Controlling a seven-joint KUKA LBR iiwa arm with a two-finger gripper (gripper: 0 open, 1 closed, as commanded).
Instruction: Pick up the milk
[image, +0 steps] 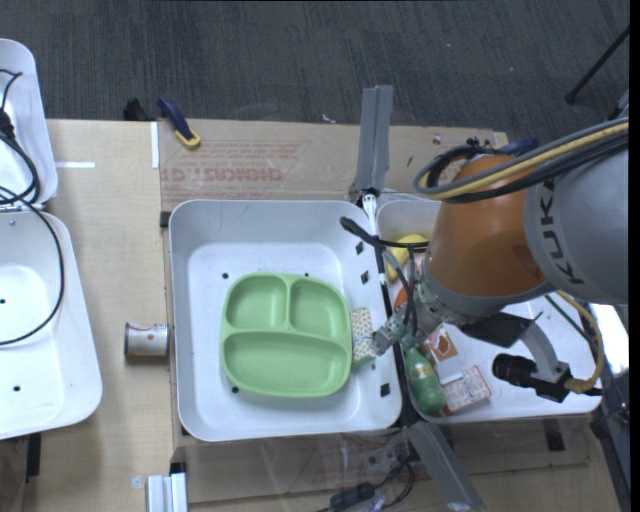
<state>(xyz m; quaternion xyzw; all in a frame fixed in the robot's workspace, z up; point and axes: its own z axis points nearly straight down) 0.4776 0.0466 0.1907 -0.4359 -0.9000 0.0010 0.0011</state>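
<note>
Pale wooden bench carries two shallow white bins side by side, seen from above at a slant. What is most likely the milk (362, 336), a small pale carton with greenish print, sits in the left bin (200, 250) against the right edge of a green divided plate (285, 335), close to the wall shared with the right bin (398, 208). The gripper (392, 330) hangs just beside it, over that shared wall, at the end of a grey arm with an orange band that covers much of the right bin. Whether the gripper is open or closed cannot be told, nor whether it has hold of the carton; the two look to be touching or nearly so. Just past the gripper in the right bin lie a green bottle (424, 378) and a red and white packet (466, 390), with something yellow (410, 243) farther back. A small can (147, 341) lies on the bench left of the bins. To do this step well, the gripper probably needs to centre over the carton rather than at its side, keep clear of the plate rim and the bin wall, close firmly across the narrow faces, then lift straight up so the light carton does not tip or slip.
</note>
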